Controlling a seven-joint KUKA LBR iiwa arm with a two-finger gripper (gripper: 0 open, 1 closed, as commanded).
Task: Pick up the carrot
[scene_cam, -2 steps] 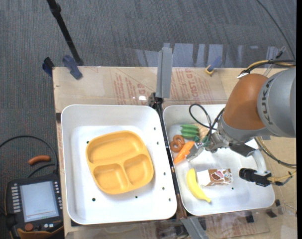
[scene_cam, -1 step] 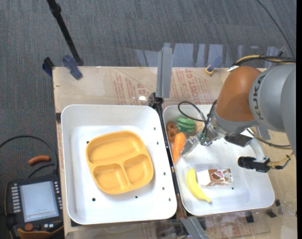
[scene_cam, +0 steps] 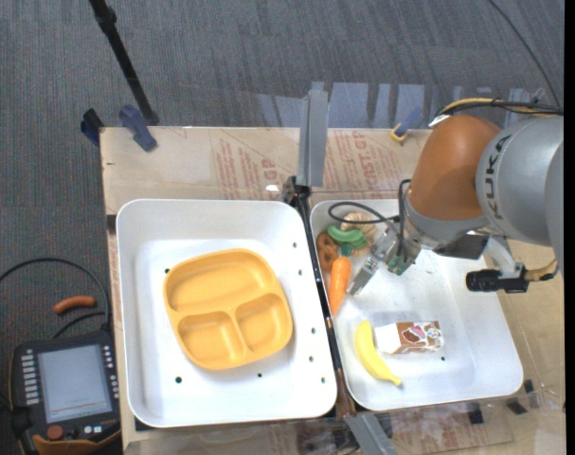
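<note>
Gripper point(scene_cam: 370, 271) on my grey arm is hovering in the right white bin point(scene_cam: 495, 349), right-centre of frame, just beside the small orange carrot point(scene_cam: 338, 283); can't tell its state from here. Carrot's lying along that bin's left wall, with a yellow banana point(scene_cam: 372, 353) and small printed carton point(scene_cam: 410, 336) below it. Yellow divided plastic tray point(scene_cam: 228, 307) sits in the left bin point(scene_cam: 140, 254).
</note>
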